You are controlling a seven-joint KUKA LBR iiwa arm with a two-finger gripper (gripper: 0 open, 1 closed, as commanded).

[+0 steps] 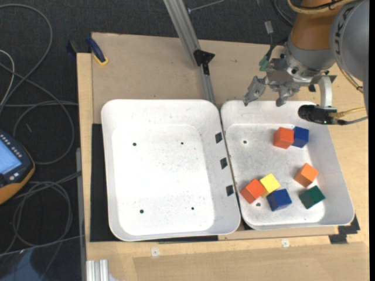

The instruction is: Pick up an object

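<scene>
3 orange blocks (283,137), 2 blue (300,136), 1 yellow (270,183), 1 green (311,196), 2 bins (117,116).

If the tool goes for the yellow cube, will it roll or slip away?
The yellow cube has flat faces, so it will probably slide, not roll. It looks rigid and likely light. It sits against the orange cube and blue cube, so a push would likely shift those too.

The grey arm (345,22) reaches in from the right, its orange band (319,16) just above the wrist. The gripper (267,94) points down and toward the left, its two fingers (253,92) spread apart with nothing between them.
</scene>
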